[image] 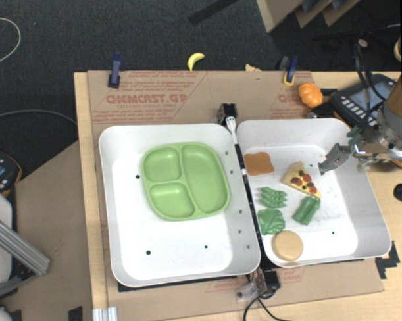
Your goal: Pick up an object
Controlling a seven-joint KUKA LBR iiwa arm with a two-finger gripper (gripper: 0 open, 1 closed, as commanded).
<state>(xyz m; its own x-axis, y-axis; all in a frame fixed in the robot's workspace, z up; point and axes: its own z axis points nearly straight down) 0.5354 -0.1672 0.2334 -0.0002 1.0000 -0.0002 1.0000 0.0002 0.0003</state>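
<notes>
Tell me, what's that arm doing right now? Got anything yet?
Tool above right bin, holding nothing. Pizza slice nearest, untouched. Cucumber right beside it, crowding.

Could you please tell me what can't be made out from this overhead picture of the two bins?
- Arm: cut off by the right edge in the camera view.
- Gripper: small and blurred above the right bin; its state can't be read.
- Lettering on the board: faint, partly unreadable.
- Round tan item: too small to identify.

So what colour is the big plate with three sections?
The three-section divided plate is light green, seen clearly in the camera view.
</notes>
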